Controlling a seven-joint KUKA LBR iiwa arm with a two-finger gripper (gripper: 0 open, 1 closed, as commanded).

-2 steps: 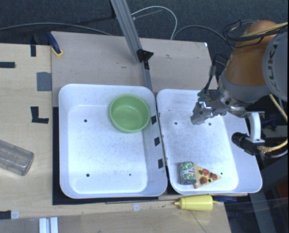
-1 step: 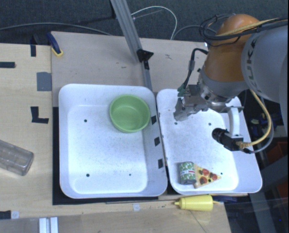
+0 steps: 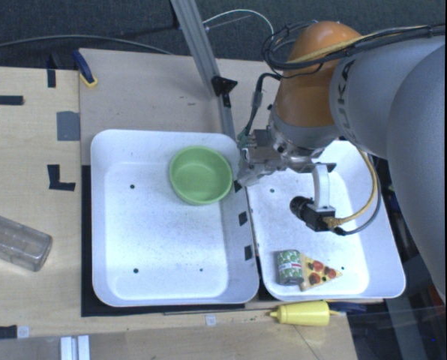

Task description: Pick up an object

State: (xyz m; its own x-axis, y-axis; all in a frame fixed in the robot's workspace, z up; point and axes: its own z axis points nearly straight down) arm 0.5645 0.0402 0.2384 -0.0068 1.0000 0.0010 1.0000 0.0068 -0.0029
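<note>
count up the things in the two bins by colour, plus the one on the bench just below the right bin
green: 2, the bowl in the left bin and the can in the right bin
orange and yellow: 1, the pizza slice beside the can
yellow: 1, the bottle on the bench
total: 4

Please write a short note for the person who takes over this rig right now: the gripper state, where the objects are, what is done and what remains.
Gripper: low over the divider between the two bins; nothing visibly held.
Objects: green bowl in the left bin, upper right part. Small green can and pizza slice toy side by side at the front of the right bin. Yellow bottle lies on the bench outside the bins, in front of the right bin.
Done: no pick yet.
Left: grasp one object and lift it.
</note>
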